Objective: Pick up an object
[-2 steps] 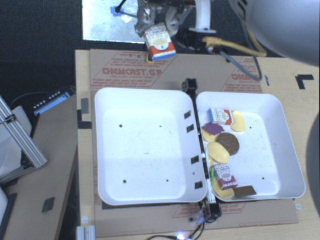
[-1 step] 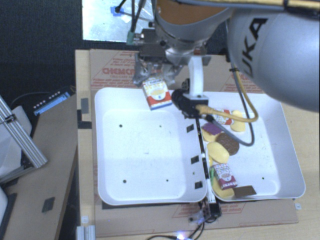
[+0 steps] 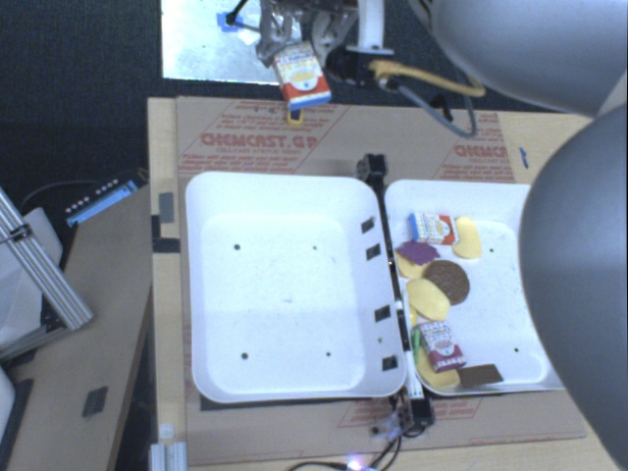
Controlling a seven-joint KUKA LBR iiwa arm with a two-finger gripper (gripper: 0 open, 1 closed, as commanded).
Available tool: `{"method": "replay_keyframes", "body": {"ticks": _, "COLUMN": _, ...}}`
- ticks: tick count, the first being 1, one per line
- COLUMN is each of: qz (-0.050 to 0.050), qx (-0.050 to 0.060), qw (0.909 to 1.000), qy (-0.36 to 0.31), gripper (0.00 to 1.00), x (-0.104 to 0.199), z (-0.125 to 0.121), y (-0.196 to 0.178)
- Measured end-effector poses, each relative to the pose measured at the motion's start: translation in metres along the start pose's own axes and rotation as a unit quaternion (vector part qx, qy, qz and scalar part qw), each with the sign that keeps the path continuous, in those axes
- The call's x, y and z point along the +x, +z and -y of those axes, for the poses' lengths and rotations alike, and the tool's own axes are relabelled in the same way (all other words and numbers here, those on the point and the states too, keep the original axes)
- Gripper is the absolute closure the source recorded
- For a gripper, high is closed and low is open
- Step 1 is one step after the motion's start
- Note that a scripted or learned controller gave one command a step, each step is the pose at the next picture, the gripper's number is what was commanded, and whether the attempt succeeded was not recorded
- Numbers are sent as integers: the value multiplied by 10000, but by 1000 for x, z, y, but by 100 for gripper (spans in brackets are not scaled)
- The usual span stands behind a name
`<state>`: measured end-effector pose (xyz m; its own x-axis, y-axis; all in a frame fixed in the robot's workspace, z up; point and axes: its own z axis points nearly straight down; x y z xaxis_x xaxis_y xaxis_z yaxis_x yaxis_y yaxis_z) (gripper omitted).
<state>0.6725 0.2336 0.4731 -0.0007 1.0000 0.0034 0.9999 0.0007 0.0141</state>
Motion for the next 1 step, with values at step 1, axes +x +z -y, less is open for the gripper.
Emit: {"method": "replay_keyframes", "body": {"ticks": 1, "qz": 38, "qx": 150, "qw": 9999, "qy": -4, "gripper": 100, "x": 0, "z": 86, "y": 160}}
